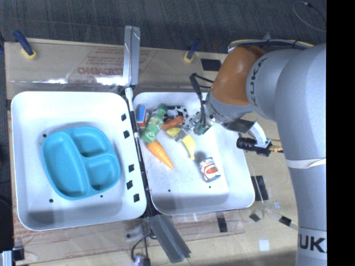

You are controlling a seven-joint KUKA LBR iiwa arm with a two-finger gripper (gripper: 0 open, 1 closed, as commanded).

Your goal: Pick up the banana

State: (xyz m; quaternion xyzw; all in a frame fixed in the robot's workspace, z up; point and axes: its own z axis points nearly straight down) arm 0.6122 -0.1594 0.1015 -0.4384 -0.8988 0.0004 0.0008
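Gripper (pixel 195 127) low in right bin (pixel 236 195), over cluster near bin's back edge. Fingers apart or together: cannot tell, metal tips blur into clutter. Banana (pixel 189 146) lies on bin floor just toward front edge from gripper tip, near end touching or almost touching it. Long axis runs back-to-front, slightly slanted. Carrot (pixel 160 153) close beside it on divider side, small red-white packet (pixel 209 169) toward front-right corner. My call: short drop toward front, jaws set across banana's width.
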